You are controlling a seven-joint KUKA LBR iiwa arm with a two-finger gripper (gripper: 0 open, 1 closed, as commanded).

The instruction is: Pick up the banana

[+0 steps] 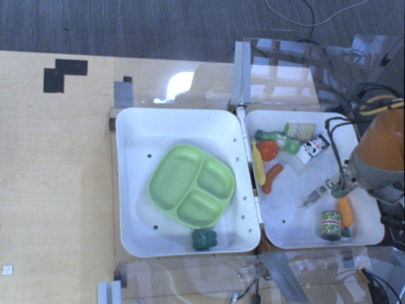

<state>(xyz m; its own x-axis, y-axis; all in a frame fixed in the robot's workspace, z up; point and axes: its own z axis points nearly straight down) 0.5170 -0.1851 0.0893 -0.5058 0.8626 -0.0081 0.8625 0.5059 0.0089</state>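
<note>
Nearest the camera, at the front of the left bin (126, 233), a dark green broccoli-like toy (204, 239) is sitting by the front wall, just below a green divided plate (192, 186) that's taking up most of that bin's floor. In the right bin (278, 236), front corner, a small can (330, 225) is standing w/ a carrot (345, 211) right beside it. The gripper (319, 194) is hanging just above those two, fingers slightly apart w/ nothing between them, pointing left toward mid-bin; the arm (380, 154) is filling the bin's right side.

Further back, the banana (258, 164) is lying lengthwise, hard against the right bin's left wall, approx touching the divider. A red sausage-like piece (272, 177) is lying just beside it, a red tomato-shaped toy (267, 149) near its far end, then a green bottle (281, 140), a corn cob (299, 130) and a small carton (314, 148) toward the back.

Banana's probably a light, stiff plastic toy, smooth and curved, so likely to slip or roll if pinched off-centre. Best hold looks like mid-length, across its narrow width. Problem: the wall side is leaving almost no room for a finger, and the sausage is crowding the other side. The open floor between gripper and banana gives a clear approach.
</note>
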